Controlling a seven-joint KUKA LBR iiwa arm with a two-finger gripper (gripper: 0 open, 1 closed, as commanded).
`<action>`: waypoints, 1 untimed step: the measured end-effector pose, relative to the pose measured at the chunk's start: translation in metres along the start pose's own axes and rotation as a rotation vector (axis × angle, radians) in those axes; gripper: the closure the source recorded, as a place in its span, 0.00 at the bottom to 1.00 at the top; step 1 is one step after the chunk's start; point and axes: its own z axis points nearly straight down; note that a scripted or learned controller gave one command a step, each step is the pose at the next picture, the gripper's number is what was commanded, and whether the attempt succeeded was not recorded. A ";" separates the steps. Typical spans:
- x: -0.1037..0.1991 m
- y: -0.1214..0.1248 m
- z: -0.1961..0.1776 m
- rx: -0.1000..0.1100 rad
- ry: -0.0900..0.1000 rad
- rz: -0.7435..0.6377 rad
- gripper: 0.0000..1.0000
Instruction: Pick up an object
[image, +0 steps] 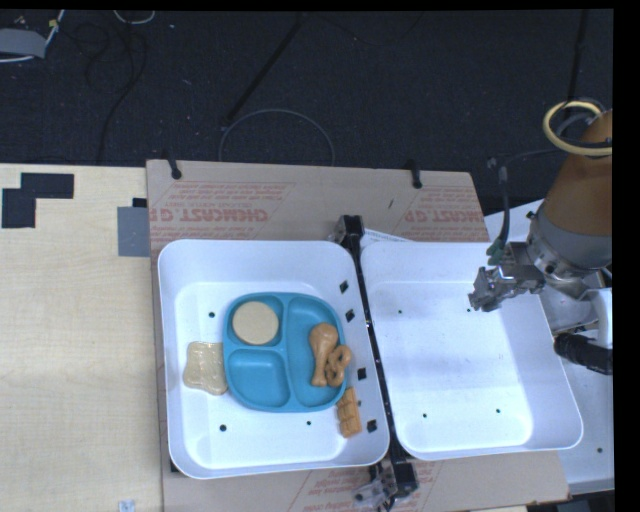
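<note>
Red printed lettering is seen on the cardboard sheet (300, 205) lying under the two white bins (190, 300), just behind the left bin; it appears upside down and cannot be read with certainty. No other text is legible.

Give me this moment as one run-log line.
hand: over right bin, holding nothing seen | blue tray: left bin | round piece, drumstick: on tray | pick: not yet done

Tan toy foods (329, 352) on blue tray (262, 383), left bin (190, 290)
</note>
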 end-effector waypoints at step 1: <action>0.062 0.009 0.006 0.006 0.003 -0.004 1.00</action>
